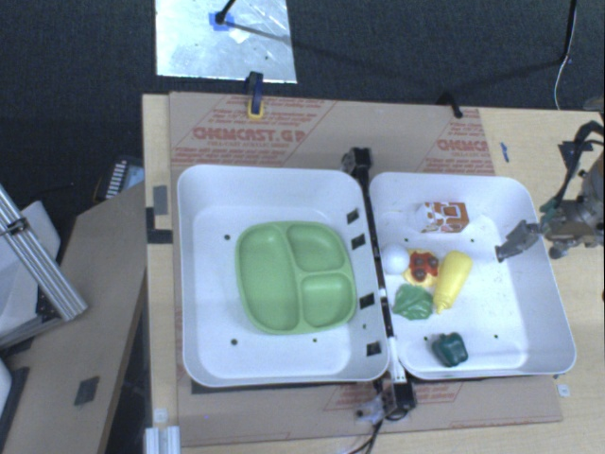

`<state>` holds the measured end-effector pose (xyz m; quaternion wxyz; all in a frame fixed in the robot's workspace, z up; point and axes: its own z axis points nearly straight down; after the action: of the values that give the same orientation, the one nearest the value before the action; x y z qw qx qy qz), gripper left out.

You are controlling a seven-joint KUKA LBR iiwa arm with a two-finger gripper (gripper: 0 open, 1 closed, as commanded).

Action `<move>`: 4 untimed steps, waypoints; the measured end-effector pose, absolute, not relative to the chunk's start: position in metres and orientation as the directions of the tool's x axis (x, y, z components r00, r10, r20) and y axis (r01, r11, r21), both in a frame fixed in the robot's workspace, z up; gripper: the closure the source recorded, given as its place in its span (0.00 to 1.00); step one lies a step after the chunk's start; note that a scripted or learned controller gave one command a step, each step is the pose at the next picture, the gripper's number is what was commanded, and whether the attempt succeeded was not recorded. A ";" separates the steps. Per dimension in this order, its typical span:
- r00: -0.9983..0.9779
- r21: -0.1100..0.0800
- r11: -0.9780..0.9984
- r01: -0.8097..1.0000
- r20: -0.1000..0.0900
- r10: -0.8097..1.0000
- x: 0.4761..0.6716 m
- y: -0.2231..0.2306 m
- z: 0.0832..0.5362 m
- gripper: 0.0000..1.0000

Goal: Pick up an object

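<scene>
Pincer [515, 241] above right bin [544, 291]

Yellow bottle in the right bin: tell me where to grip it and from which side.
Grip the yellow bottle across its narrow middle, coming straight down from above. It lies flat and slanted, long axis running up-right to down-left. Set the fingers across that axis, since the orange toy and green toy crowd its left side.
</scene>
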<state>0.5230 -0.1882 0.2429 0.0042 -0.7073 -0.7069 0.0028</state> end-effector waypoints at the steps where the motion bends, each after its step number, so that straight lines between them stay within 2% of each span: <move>1: -0.003 0.001 0.003 1.000 -0.001 1.000 0.526 -0.188 0.249 0.00; 3: -0.001 -0.002 0.001 1.000 0.001 1.000 0.518 -0.186 0.125 0.00; 4: -0.001 -0.002 0.001 1.000 0.001 1.000 0.518 -0.186 0.082 0.00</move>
<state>0.5184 -0.1859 0.0822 0.0012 -0.7068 -0.7074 0.0004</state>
